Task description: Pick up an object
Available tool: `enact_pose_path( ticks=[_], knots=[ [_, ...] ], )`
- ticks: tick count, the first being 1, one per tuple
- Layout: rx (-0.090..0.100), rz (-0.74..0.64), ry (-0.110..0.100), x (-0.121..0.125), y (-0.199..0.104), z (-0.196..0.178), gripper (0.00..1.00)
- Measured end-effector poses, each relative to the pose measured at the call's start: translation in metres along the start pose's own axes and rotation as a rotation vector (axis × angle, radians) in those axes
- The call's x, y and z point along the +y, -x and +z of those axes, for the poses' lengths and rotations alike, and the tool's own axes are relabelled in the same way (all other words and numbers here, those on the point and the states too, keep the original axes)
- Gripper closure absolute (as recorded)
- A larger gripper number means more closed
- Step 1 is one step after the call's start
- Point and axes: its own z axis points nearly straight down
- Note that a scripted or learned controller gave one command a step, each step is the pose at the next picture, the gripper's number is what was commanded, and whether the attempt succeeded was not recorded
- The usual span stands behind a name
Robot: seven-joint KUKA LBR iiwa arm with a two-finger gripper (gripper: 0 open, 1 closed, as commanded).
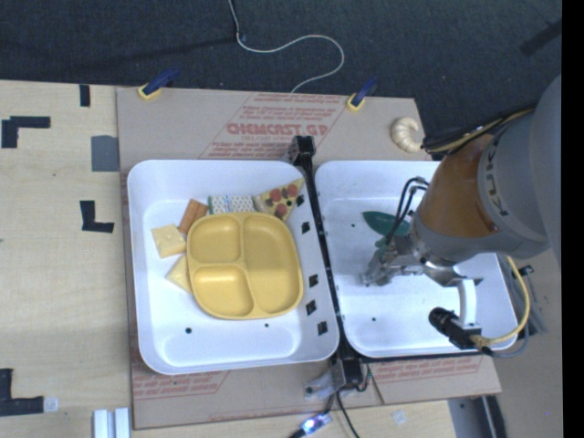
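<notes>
Grey arm (493, 199) bent low over right bin (351, 331); gripper (379, 272) near green object (379, 219), state unclear.

Two bins sit side by side on a board (274, 130) that lies on the table (55, 272). The left bin (151, 336) holds a divided plate (245, 265) near its middle. Several small items are tucked partly under the plate — two tiles (170, 241) at its left edge, a patterned piece (281, 197) at its far right corner. In the right bin (365, 336) the gripper (381, 267) reaches in from the right, low over the bin floor, with a leaf-like item (380, 219) just behind it. Beyond that bin's far right corner a small lump (407, 133) rests on the board. A cable (283, 48) trails away behind the board.
</notes>
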Motion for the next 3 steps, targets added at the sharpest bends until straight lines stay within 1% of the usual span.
enact_pose_path(
  ticks=[1,2,3],
  knots=[
    [0.001,-0.001,0.002,-0.004,-0.008,-0.046,1.00],
    [0.000,-0.001,0.003,-0.003,-0.013,-0.108,1.00],
    [0.001,-0.001,0.001,-0.003,-0.014,-0.130,1.00]
  ],
)
